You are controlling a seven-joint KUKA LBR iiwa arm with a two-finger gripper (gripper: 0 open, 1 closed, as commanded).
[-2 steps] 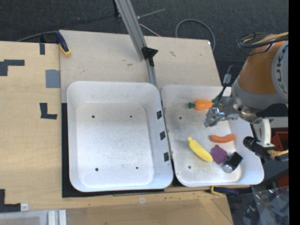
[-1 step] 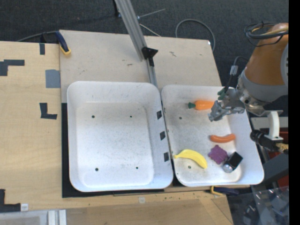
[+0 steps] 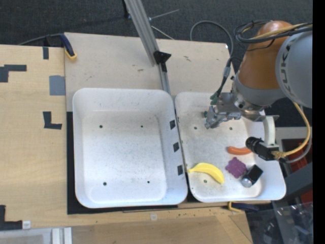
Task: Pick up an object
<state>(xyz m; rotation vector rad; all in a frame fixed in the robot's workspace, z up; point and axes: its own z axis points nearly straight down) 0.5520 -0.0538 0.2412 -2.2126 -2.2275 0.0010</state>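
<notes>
The robot arm's end effector (image 3: 212, 120) hangs over the upper part of the right bin (image 3: 195, 101), with nothing seen in its grip; whether it is open or closed cannot be told. The pick appears not yet made. All candidates lie below it toward the bin's near side: a banana (image 3: 207, 172), an orange stick (image 3: 237, 150), a purple block (image 3: 235, 167) and a black-and-silver piece (image 3: 251, 176).
</notes>
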